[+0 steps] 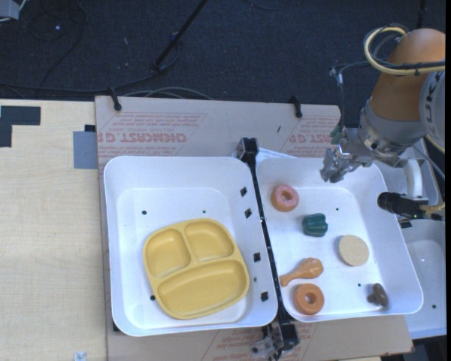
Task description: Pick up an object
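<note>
My gripper (pixel 335 167) hangs over the back edge of the right bin (pixel 338 192), above and to the right of a pink-frosted doughnut (pixel 285 198). Nothing shows between its fingers. In the same bin lie a dark green pepper (pixel 314 224), a round tan biscuit (pixel 353 250), an orange drumstick (pixel 302 271), an orange doughnut (pixel 309 299) and a small brown lump (pixel 377 296) near the front right corner.
The left bin (pixel 128 201) holds a yellow divided plate (pixel 196 267). A black divider strip (pixel 259 224) runs between the two bins. Cardboard (pixel 180 126) lies under both bins.
</note>
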Robot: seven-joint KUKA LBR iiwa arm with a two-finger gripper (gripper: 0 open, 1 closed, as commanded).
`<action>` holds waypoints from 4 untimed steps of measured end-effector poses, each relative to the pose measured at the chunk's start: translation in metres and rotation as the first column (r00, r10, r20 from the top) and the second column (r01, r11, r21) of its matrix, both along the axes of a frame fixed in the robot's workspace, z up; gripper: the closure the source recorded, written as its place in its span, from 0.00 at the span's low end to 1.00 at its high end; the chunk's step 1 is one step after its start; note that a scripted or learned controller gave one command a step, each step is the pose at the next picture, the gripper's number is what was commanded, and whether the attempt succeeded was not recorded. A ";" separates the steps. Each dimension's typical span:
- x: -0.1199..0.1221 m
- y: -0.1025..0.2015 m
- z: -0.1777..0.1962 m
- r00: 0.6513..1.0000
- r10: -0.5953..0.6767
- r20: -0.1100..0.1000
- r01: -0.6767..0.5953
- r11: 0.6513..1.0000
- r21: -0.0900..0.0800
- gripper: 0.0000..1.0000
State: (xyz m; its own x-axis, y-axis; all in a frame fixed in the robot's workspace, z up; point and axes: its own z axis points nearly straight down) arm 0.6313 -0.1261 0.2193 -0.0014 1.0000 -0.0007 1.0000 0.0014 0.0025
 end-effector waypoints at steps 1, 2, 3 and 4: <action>0.003 -0.001 0.064 1.000 0.001 0.002 -0.001 1.000 0.000 1.00; -0.009 0.040 0.051 1.000 0.002 -0.008 -0.002 1.000 0.002 1.00; -0.010 0.097 0.035 1.000 0.004 -0.008 -0.004 1.000 0.003 1.00; -0.023 0.157 0.022 1.000 0.004 -0.009 -0.004 1.000 0.003 1.00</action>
